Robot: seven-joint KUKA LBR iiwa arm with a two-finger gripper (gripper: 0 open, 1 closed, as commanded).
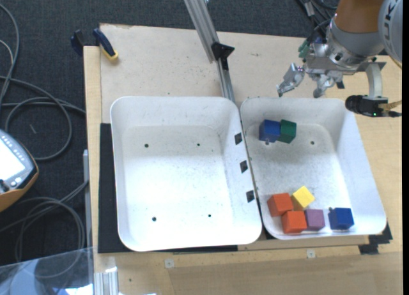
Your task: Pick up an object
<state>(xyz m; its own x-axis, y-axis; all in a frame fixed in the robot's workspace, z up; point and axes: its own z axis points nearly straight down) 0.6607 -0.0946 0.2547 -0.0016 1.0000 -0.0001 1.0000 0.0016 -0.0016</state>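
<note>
My gripper (pixel 305 87) hangs over the bench just behind the back rim of the right bin (pixel 358 153). It is open, its two fingers spread with nothing between them. A little in front of it, in the back of that bin, a blue block (pixel 270 130) and a green block (pixel 288 130) sit touching. Near the front rim lies a cluster: two orange blocks (pixel 279 204) (pixel 294 222), a yellow block (pixel 303 196), a purple block (pixel 315 218) and a second blue block (pixel 341 218).
The left bin (pixel 128 159) sits beside the right one, their rims meeting. A slanted metal pole (pixel 204 25) stands behind the bins. A blue and yellow clamp (pixel 105 43) grips the bench's back left. Cables lie on the floor at left.
</note>
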